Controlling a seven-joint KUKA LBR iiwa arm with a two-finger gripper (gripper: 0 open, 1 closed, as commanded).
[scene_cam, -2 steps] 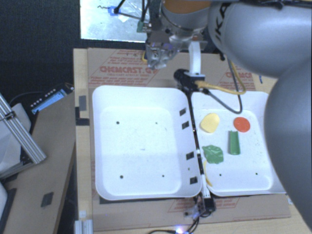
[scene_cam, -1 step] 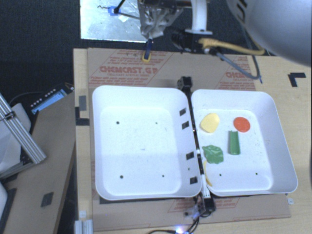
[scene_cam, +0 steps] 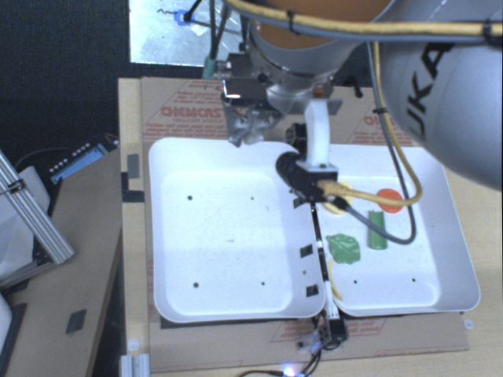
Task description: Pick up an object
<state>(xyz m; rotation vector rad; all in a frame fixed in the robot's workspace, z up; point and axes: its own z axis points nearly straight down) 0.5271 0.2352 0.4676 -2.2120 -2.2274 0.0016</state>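
The right bin (scene_cam: 440, 289) holds a crumpled green object (scene_cam: 343, 247), a small dark green stick (scene_cam: 378, 231) and an orange-red round piece (scene_cam: 391, 199) partly crossed by a cable. My gripper (scene_cam: 248, 127) hangs under the grey and orange wrist, over the back edge of the left bin (scene_cam: 228, 242). It is well to the left of the objects and apart from them. Nothing shows beneath it.
A white bracket with a black fitting (scene_cam: 302, 171) sits over the seam between the bins, and yellow and grey cables (scene_cam: 369, 201) loop from it across the right bin. The big arm body covers the upper right. Cardboard lies under both bins.
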